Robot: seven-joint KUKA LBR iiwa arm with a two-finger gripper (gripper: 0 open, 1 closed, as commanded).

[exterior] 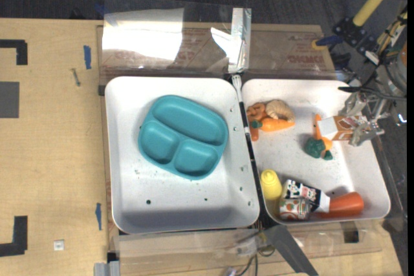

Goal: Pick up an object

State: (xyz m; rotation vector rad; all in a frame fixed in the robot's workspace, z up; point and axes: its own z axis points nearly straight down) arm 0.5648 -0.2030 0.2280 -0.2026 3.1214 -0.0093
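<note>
Clutter fills the right bin (362,171): a bottle (320,201) and yellow piece (270,183) along its near edge, carrot toys (272,126) at its far left corner. Green toy (315,148) lies mid-bin with bare floor around it. Teal tray (184,136) occupies the left bin (123,158). Gripper (362,123) hangs at the right edge; its state is indiscernible.

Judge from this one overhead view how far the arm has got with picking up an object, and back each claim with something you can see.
Done: the gripper has reached the right bin, at its far right edge. In hand: nothing shows between its fingers. Left: the whole pick. The carrot, the yellow bottle and the orange-capped bottle all lie in that bin, and the teal divided plate lies in the left bin.
</note>
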